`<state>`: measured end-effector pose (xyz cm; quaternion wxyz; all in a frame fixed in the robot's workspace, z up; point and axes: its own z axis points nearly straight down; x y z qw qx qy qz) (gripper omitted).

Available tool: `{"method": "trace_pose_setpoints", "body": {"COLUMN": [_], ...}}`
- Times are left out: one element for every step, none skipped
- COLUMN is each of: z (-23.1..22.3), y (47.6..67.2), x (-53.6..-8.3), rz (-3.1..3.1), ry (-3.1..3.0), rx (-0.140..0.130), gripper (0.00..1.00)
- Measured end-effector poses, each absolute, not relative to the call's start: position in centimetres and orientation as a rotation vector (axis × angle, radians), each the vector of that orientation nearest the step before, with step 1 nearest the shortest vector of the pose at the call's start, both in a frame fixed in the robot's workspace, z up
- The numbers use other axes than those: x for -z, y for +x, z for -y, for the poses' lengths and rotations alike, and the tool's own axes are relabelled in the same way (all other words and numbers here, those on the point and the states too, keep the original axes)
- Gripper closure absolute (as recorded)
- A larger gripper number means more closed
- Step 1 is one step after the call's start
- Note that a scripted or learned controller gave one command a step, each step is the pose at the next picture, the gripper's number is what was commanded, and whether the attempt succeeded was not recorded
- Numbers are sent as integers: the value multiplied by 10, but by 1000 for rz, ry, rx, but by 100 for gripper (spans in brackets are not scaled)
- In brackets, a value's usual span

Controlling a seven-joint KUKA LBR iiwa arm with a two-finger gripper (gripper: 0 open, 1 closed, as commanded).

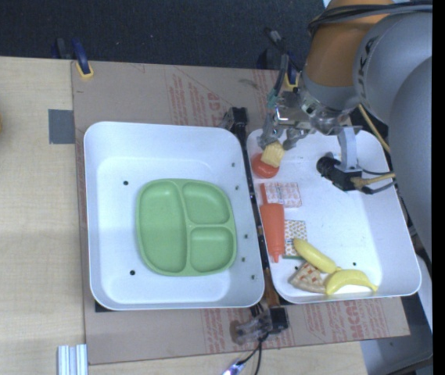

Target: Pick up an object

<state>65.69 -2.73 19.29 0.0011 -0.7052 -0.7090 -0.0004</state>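
I see the gripper (pixel 279 138) over the right bin's (pixel 378 233) far left corner, its fingers pinching a small pale-yellow, rounded toy piece (pixel 271 154); just under it sits a red-orange round piece (pixel 264 168). An orange carrot (pixel 273 230) lies along the left wall. The green divided plate (pixel 185 226) rests in the left bin (pixel 113 209).

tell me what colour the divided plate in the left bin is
Light green divided plate, clearest in the camera view.
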Motion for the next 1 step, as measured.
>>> {"method": "trace_pose_setpoints", "body": {"z": [-22], "y": [591], "x": [-241], "rz": [2225], "ry": [-2213], "rx": [-3], "gripper": [100]}}
